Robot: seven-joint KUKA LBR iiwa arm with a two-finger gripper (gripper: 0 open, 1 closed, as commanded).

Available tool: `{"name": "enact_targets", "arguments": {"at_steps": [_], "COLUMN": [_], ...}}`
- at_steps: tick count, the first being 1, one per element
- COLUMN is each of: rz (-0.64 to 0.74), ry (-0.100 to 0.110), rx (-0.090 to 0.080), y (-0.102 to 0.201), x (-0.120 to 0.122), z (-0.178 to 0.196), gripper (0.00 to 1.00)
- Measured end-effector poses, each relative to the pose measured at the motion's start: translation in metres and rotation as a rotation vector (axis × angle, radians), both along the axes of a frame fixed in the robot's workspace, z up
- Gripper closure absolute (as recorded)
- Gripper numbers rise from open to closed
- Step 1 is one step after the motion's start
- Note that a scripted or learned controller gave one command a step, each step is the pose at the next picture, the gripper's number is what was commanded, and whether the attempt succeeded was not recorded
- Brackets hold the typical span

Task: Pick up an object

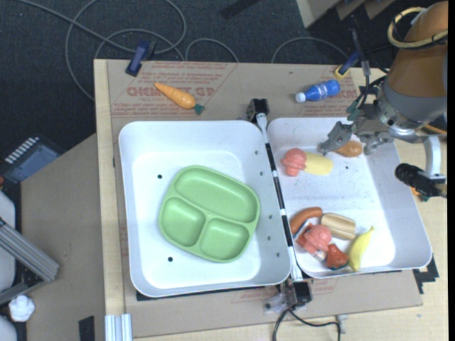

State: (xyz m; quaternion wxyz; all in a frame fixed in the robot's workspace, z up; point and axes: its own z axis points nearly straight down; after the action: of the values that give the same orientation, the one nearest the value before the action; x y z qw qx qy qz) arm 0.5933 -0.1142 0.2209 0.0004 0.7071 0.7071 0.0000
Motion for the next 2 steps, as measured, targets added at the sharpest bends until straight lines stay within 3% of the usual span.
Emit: {"name": "enact_targets", "arguments": {"at_steps": [1,2], "rz": [0.0,0.0], "ry": [0.002,0.003], "rx": [0.001,0.001], "y": [0.007,-0.015], "x": [0.06,0.059], "z": [-0.108,-0.136], "gripper": [0.0,0.0]}}
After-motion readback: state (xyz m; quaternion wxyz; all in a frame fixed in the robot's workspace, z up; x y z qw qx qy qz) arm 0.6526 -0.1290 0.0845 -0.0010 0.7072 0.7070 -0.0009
